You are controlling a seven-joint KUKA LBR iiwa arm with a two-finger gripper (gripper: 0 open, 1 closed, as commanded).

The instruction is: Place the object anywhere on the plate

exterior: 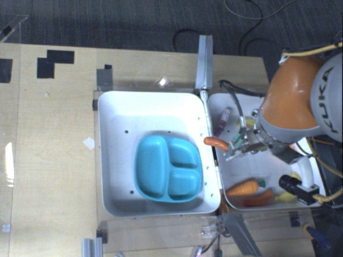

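Now the gripper (231, 146) holds a sausage (216, 142) over the wall between the bins.
At left, the left bin (115, 143) holds a blue plate (168, 168) with three compartments. The orange-red sausage lies level just right of the plate, one end pinched between the closed fingers. In the right bin (236, 201) lie a carrot (244, 187) and a red item (262, 198), under the arm (295, 98).
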